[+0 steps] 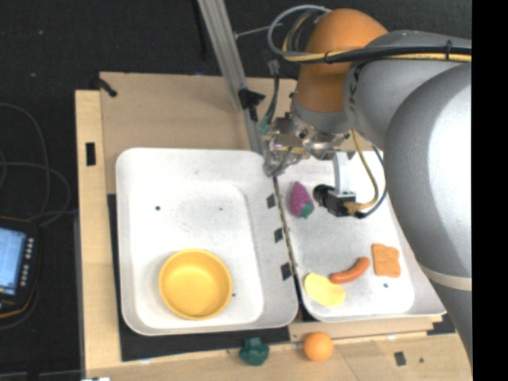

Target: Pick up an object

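The right bin holds a purple object near its left wall, a pale yellow piece at the front, an orange-red sausage shape and an orange block. A yellow bowl sits in the front of the left bin. My gripper hangs over the far end of the divider between the bins, just up and left of the purple object. Nothing shows between its fingers.
An orange ball and a small dark green object lie on the bench in front of the bins. A slanted metal rail runs down behind the gripper. A handheld screen sits at the far left.
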`<state>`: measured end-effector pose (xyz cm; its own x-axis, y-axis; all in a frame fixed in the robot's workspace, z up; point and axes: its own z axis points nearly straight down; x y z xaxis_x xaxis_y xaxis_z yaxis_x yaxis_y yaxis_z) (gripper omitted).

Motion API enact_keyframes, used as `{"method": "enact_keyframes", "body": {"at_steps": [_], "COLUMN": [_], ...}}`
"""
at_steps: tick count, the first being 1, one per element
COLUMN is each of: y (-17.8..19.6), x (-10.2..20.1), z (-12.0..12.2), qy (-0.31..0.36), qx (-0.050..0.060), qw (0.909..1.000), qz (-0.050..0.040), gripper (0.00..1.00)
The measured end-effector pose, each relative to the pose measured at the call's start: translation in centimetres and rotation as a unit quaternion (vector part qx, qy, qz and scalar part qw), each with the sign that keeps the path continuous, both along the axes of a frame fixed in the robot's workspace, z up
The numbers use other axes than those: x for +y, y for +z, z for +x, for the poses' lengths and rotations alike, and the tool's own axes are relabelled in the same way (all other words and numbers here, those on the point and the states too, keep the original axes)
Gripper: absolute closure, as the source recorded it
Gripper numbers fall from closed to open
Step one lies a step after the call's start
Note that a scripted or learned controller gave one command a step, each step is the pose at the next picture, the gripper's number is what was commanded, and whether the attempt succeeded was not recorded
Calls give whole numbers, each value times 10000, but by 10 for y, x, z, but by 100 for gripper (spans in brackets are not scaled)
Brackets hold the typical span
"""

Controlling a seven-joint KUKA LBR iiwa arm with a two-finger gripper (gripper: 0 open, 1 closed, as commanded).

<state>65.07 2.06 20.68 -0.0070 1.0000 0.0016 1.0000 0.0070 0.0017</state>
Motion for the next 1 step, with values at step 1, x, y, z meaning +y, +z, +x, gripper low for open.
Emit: {"method": "enact_keyframes", "body": {"at_steps": [1], "y": [6], "x": [44], "z": [14], "qy": [-3], "qx": [-4], "qw": [10000], "qz": [0], "gripper": [100]}}
